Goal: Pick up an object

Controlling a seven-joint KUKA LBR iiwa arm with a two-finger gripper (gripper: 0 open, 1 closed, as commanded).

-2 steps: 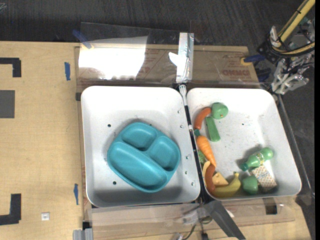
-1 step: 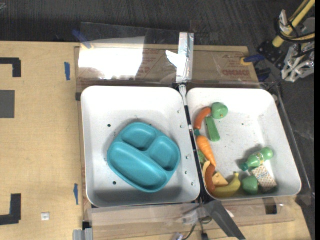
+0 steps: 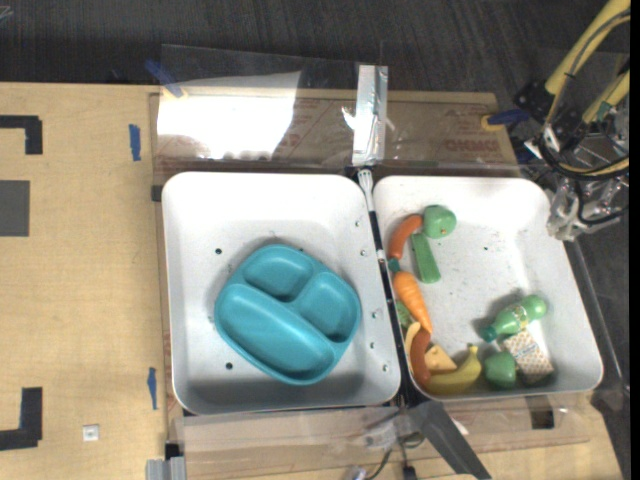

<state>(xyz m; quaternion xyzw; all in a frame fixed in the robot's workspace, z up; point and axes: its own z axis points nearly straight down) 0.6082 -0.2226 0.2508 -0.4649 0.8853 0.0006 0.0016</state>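
Two white bins sit side by side: the left bin point(image 3: 190, 218) holds one teal divided plate point(image 3: 288, 312), and the right bin point(image 3: 500, 208) holds a cluster of toy foods along its left and lower edges, among them two carrots point(image 3: 412, 298), one banana point(image 3: 455, 373), a green bottle point(image 3: 516, 317) and a green-topped piece point(image 3: 432, 236) (others are too jumbled to count). Whether the gripper is open or holding anything cannot be told. The bins rest on a light wooden bench point(image 3: 70, 298) marked with blue tape point(image 3: 134, 140), with yellow cables point(image 3: 590, 38) at the upper right.
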